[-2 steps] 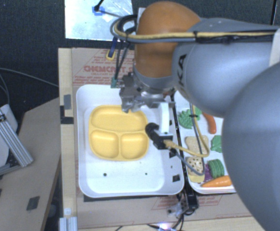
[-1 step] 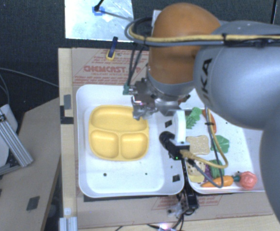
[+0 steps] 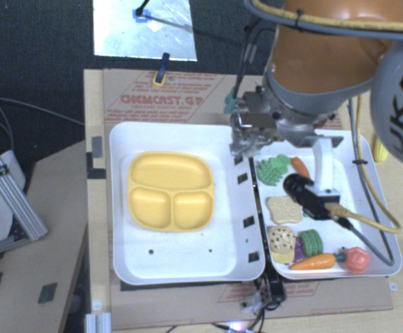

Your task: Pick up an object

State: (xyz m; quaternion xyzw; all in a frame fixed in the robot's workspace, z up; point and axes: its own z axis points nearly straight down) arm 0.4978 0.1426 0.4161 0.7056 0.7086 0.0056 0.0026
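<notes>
1. the left bin (image 3: 180, 255) holds a yellow divided tray (image 3: 170, 190).
2. the gripper (image 3: 246, 144) hangs over the strip where the two bins meet; whether it grips anything cannot be told.
3. the right bin (image 3: 374, 186) holds the toy food: green leafy piece (image 3: 274, 168), cracker (image 3: 285, 209), carrot (image 3: 317, 261).

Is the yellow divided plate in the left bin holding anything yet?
Empty. The yellow divided plate lies flat in the left bin, and all three of its compartments show bare yellow.
</notes>
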